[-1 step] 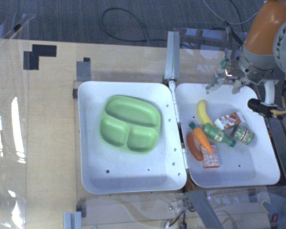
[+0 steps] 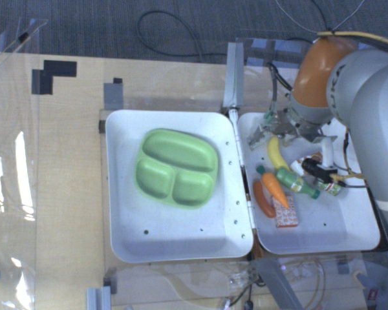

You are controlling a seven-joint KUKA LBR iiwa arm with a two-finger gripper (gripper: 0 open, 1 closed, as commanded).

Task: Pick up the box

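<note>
The box is small and flat, orange-red with a pale pattern. It lies in the right bin toward its front left, just below the tip of a carrot. My gripper hangs over the back left of that bin, at the top end of a banana, well behind the box and apart from it. Nothing is visibly held. The grey arm with its orange band reaches in from the right and hides the bin's back right corner.
A red sausage lies left of the carrot, and a green bottle lies to its right. A white and red item sits under the arm. The left bin holds a green divided tray. Cables run behind the bench.
</note>
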